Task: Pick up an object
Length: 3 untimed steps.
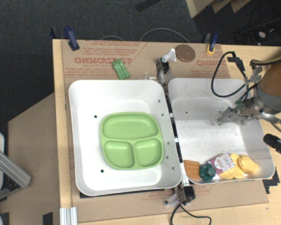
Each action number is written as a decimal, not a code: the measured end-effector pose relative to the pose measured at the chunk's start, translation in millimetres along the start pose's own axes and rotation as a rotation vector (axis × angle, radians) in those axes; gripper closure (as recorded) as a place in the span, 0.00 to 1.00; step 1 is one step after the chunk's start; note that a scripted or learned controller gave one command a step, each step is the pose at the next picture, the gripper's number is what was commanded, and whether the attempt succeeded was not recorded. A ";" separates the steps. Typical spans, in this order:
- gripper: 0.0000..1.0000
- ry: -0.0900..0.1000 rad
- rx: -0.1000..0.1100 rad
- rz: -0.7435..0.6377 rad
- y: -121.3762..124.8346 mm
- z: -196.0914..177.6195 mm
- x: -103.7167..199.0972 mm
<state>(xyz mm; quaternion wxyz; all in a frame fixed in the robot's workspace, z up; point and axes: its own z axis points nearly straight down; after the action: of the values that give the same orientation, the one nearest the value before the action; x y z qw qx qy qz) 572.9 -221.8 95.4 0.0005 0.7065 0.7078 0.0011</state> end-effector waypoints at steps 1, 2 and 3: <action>0.00 0.004 0.001 -0.003 58.9 11.5 1.7; 1.00 -0.001 -0.002 -0.003 57.9 -0.7 -0.1; 1.00 -0.004 -0.005 -0.005 58.7 -11.3 -0.3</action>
<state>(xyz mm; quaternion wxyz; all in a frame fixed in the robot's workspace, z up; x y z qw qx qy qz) 631.6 -221.9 106.9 0.0035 0.7048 0.7094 0.0015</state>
